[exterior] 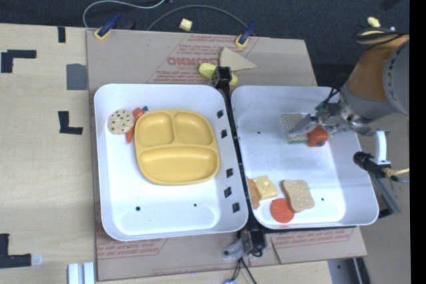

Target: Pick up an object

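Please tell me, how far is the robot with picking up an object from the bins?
Done: the arm has reached into the right bin, and the gripper is low beside a small red-orange object. In hand: whether it grips that object cannot be told. Left: lifting an object clear. The bread slice, red slice and cracker lie in that bin; the cookie sits beside the yellow plate.

Fixed overhead camera, slanting down on both bins (106,143).
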`<action>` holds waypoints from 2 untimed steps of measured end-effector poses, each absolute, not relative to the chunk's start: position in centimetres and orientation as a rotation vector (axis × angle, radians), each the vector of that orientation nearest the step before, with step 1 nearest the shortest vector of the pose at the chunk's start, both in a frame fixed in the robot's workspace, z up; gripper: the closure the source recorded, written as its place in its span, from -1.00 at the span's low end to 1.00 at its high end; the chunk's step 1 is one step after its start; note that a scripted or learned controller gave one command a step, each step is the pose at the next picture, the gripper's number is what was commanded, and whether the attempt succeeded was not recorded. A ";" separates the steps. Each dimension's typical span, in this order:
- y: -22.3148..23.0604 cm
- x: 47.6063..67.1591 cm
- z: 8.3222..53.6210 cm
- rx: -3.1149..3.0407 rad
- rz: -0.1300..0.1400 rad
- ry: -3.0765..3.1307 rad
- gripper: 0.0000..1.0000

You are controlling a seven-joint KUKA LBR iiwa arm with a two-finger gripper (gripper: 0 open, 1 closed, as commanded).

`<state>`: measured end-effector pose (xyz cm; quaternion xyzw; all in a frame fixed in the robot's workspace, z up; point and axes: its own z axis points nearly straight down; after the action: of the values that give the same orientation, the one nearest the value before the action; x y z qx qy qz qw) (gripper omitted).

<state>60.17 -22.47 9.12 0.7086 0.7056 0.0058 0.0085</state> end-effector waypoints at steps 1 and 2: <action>-22.6 60.4 10.6 2.204 0.015 2.205 1.00; -15.1 61.5 9.4 2.201 0.013 2.211 1.00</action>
<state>61.52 -15.10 9.38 0.7054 0.7087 0.0041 0.0106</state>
